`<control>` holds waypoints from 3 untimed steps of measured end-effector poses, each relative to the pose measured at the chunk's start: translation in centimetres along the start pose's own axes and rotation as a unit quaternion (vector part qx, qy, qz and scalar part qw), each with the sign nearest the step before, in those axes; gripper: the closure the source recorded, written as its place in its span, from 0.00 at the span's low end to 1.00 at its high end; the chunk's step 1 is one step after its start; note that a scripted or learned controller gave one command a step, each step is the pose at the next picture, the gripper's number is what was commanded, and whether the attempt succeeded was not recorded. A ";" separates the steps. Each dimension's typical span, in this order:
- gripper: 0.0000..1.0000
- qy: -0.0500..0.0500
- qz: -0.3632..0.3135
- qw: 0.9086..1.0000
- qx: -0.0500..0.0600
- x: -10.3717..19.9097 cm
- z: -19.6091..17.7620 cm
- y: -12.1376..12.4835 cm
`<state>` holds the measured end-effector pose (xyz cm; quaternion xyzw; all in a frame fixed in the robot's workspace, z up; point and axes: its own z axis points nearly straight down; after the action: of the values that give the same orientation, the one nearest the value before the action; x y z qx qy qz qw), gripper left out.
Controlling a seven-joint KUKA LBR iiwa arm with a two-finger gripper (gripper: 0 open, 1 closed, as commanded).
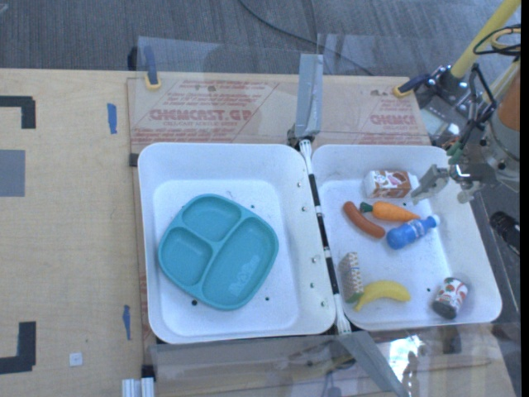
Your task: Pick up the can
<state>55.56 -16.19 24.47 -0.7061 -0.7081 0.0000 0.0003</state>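
Two white bins sit side by side on my wooden bench, their inner rims meeting at a centre seam. My left bin holds a teal divided plate, with bare white floor all around it. My right bin is busier. A lying packet is near its far wall. A sausage, a carrot and a blue bottle cluster at mid-floor. A cob-like piece and a banana lie near the front-left corner. Open floor remains in the middle right of this bin.

My arm reaches in from the right, low over the right bin's far-right edge. The gripper points left toward the packet, and I cannot tell whether its fingers are parted or closed.

My can lies tipped in the front-right corner, close to the rim. It is well apart from the gripper, toward the near side of the bin, with clear floor between.
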 end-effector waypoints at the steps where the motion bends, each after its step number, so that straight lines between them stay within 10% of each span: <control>1: 0.00 -0.001 -0.108 0.994 -0.002 1.9 13.6 6.4; 2: 0.00 0.010 -0.105 0.994 0.027 0.7 14.7 9.7; 3: 0.00 0.013 -0.081 0.996 0.032 0.2 15.0 10.1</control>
<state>65.69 -15.92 9.43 -0.6457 -0.7628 0.0130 0.0320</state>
